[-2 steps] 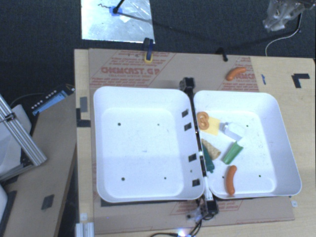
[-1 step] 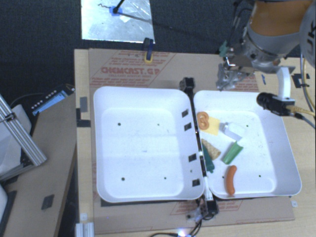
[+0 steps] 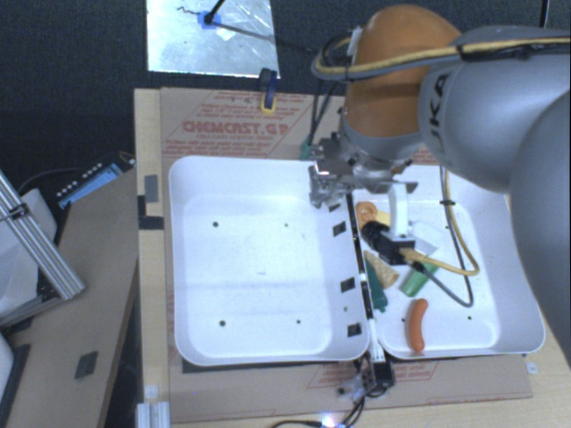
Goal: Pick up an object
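My gripper (image 3: 350, 194) hangs low over the back left part of the right bin (image 3: 500, 328), close to the divider between the two bins. Just under and in front of it lies a small orange piece (image 3: 366, 210). Further forward in the same bin lie a tan wedge (image 3: 386, 271), a green piece (image 3: 416, 282), a teal piece (image 3: 379, 296) and an orange-red sausage shape (image 3: 417, 323). A pale white piece (image 3: 428, 239) rests to the right of the gripper. The large wrist hides the bin's back part.
The left bin (image 3: 192, 328) stands beside the right one, their rims meeting at the divider (image 3: 357, 279). A cardboard sheet (image 3: 223, 125) lies under both bins. A shiny plate (image 3: 211, 25) sits behind them, and metal rails (image 3: 36, 257) stand at the far left.
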Controlling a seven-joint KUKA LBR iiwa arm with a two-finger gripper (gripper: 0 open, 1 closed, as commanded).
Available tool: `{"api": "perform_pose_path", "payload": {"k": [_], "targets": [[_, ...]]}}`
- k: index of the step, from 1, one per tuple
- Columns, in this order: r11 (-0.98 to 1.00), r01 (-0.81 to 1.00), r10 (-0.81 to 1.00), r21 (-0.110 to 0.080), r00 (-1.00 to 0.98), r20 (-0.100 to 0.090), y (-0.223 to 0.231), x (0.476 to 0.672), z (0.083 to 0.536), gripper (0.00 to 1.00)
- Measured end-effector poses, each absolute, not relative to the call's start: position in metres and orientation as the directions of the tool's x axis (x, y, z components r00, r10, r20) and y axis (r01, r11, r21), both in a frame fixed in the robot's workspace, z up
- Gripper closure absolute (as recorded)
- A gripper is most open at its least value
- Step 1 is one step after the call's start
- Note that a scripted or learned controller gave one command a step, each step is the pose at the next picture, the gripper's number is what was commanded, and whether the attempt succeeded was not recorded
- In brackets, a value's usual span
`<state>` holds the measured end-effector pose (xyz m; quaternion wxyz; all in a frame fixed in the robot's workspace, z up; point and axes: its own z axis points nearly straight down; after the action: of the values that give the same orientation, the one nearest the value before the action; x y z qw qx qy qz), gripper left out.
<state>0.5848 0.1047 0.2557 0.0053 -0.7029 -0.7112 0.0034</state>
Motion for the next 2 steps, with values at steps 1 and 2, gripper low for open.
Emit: {"api": "perform_pose_path", "payload": {"k": [1, 2], "targets": [[0.005, 1.0, 1.0, 0.02, -0.005, 0.002, 0.093, 0.609, 0.426, 1.0], [0.005, 1.0, 1.0, 0.013, -0.005, 0.002, 0.084, 0.586, 0.541, 1.0]]}}
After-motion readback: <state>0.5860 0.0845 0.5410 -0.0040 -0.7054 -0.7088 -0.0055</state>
